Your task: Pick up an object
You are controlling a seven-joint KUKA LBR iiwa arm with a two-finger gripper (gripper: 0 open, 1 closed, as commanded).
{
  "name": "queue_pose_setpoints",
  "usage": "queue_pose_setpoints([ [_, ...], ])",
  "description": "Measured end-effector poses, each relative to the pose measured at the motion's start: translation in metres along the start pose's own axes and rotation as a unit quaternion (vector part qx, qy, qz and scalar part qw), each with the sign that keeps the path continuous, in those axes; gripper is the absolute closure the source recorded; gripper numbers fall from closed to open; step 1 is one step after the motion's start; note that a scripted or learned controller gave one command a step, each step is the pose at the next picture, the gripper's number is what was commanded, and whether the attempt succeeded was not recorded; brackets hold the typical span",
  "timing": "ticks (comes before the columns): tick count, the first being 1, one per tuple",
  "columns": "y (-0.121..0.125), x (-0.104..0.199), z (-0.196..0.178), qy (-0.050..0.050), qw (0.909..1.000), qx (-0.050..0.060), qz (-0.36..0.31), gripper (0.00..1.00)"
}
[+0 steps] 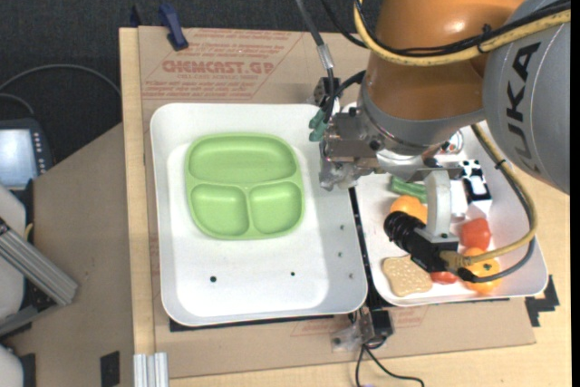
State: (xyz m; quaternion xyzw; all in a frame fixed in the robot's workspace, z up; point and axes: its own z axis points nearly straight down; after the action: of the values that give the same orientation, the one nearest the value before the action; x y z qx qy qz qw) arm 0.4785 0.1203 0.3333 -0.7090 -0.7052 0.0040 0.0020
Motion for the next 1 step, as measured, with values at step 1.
queue_pose_setpoints([
  [1,0.0005,0.0022,-0.0034,0.001,1.0,-0.004,-0.003,0.0],
])
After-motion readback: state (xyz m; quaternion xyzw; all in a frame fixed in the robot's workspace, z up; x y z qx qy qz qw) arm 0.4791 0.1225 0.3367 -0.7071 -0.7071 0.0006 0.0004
